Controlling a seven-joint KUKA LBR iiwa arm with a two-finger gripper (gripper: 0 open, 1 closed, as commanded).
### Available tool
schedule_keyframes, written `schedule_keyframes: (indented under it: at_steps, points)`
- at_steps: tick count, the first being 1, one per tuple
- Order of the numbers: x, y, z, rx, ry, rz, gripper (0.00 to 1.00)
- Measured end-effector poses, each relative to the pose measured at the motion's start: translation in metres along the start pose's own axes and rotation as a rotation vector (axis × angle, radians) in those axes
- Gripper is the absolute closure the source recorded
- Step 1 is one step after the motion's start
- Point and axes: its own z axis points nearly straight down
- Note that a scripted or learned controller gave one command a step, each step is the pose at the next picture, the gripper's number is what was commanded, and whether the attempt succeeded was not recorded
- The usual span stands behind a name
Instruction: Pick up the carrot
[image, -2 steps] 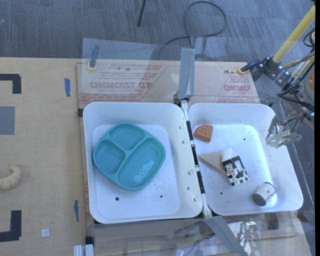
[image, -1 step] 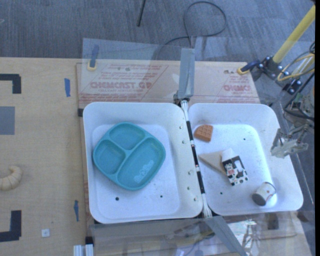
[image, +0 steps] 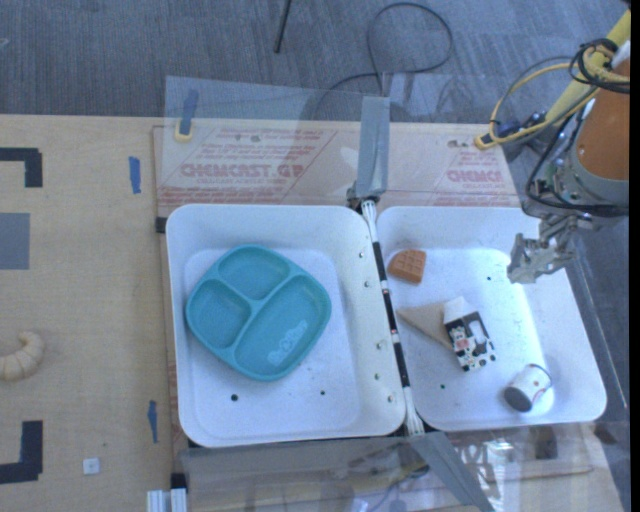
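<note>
carrot (image: 406, 266), a small orange chunk, lies at the right bin's (image: 585, 345) upper left corner, just beside the wall between the bins. my claw (image: 538, 258) hovers over the bin's right side, well apart, nothing in it; cannot tell how it's set. best: cross left, centre over the chunk, keep off the wall. cone (image: 422, 322) and carton (image: 467, 338) lie nearby.

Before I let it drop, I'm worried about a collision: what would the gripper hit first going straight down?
Probably bare floor of the right bin near its far right edge. The gripper hangs there; height is unclear.
</note>
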Motion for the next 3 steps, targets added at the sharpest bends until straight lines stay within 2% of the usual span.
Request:
schedule_keyframes:
  at_steps: [1,2,3]
  points:
    - [-0.060,0.006,-0.006,-0.002,-0.001,-0.310,1.00]
    - [-0.056,0.074,-0.015,-0.007,0.000,-0.514,1.00]
    - [-0.039,0.148,-0.011,-0.011,0.000,-0.789,1.00]
